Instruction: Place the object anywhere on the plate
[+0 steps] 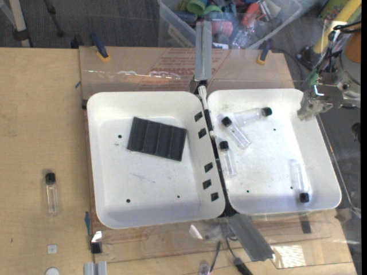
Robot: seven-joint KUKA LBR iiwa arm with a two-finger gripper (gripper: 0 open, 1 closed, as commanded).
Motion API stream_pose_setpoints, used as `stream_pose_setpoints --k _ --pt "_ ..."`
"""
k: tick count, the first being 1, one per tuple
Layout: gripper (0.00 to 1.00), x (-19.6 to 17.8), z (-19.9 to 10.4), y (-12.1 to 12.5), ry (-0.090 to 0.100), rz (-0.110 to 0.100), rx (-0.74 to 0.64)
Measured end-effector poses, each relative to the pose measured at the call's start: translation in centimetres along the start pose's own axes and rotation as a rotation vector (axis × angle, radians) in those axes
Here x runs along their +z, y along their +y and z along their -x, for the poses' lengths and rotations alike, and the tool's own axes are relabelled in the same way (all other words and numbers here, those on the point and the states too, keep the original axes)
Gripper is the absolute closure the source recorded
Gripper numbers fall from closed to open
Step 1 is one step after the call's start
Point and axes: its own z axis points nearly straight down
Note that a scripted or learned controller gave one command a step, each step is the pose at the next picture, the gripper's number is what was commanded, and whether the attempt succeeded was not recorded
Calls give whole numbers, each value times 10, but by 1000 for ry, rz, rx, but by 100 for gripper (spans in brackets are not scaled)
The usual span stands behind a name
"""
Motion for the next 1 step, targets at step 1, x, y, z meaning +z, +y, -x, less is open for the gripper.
stream_pose_setpoints --k 1 --pt "100 7 -20 -21 2 -5 147"
